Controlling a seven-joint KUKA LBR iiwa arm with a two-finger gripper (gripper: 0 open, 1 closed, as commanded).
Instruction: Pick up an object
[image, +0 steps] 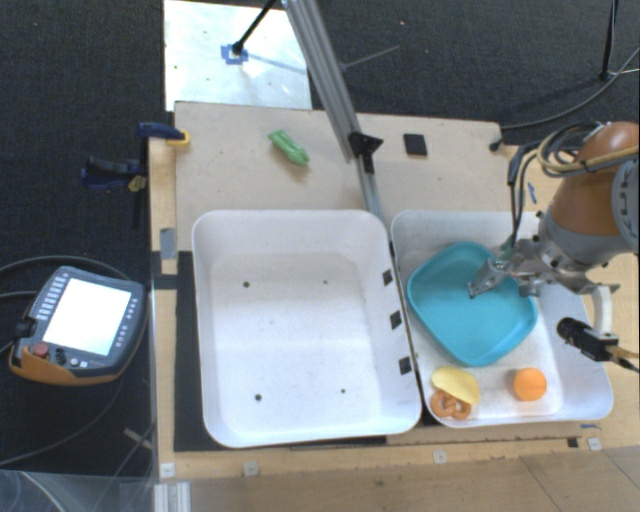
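Arm: the grey KUKA arm with its orange band (598, 175) comes in from three o'clock and bends down over the right-hand bin.
Tool: the two-finger tool (487, 281) sits low over the teal tray, its tip at the tray's upper right part, about one o'clock from the tray's middle. From where I stand I cannot tell how it is set, and I see nothing gripped in it.
Teal tray: a shallow, teal plastic tray with rounded corners (468, 318) lies tilted in the right bin, filling most of that bin's upper and middle part.
Orange ball: a small round orange object (529, 384) rests on the bin floor at five o'clock from the tray, just off its lower right corner and apart from the tool.
Yellow and orange piece: a yellow rounded object with an orange ring-like part beneath it (453, 391) lies at six o'clock from the tray, near the bin's lower left corner.
Right bin: shallow white bin (596, 398) holding the tray and both small objects.
Left bin: shallow white bin (216, 236), touching the right bin along their shared side.
Surface: pale board surface (450, 165); a small green object (289, 147) lies on it at twelve o'clock from the left bin.
Off the surface: a handheld control pendant with a bright screen (80, 323) lies on the dark floor at nine o'clock.
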